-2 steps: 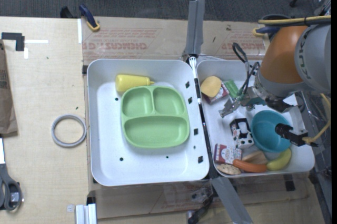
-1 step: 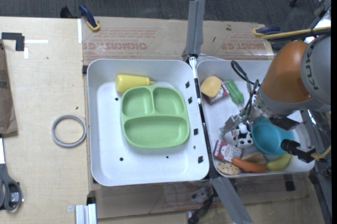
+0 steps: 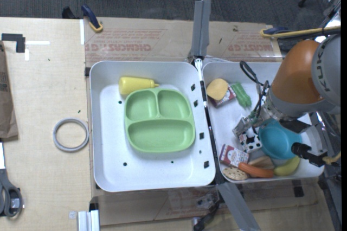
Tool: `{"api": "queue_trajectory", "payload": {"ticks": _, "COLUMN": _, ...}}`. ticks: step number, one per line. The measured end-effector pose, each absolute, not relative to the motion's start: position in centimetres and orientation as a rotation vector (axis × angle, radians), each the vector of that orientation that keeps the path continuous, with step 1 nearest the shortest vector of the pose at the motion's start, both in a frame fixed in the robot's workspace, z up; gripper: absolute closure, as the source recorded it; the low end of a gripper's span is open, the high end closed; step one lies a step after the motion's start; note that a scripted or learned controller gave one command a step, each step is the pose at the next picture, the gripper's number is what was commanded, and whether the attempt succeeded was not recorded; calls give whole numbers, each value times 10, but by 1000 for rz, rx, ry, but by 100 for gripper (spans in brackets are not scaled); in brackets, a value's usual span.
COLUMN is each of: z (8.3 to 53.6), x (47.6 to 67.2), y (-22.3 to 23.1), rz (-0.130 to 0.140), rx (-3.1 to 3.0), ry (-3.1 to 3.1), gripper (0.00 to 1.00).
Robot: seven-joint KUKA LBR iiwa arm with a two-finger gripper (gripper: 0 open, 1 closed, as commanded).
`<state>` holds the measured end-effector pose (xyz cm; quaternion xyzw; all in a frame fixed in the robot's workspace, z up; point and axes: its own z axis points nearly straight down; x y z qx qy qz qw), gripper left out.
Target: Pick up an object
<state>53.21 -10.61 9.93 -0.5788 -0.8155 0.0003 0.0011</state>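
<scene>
We see the left bin open along its 6 o'clock floor; the green plate fills its middle, a yellow bottle at 11. The right bin is crowded: teal cup, carrot, cookie at 6.

robot lab: arm over bench, two bins

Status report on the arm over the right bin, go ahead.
Gripper low in the right bin, grip unclear. Nothing seen held. Teal cup, carrot, banana crowd close beside it. Green tray sits in left bin.
</scene>
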Motion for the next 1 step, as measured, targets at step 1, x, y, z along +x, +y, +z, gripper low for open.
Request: {"api": "queue_trajectory", "payload": {"ticks": 1, "z": 250, "x": 581, "y": -38, "rz": 5, "rx": -2042, "ry": -2388, "gripper": 100}}
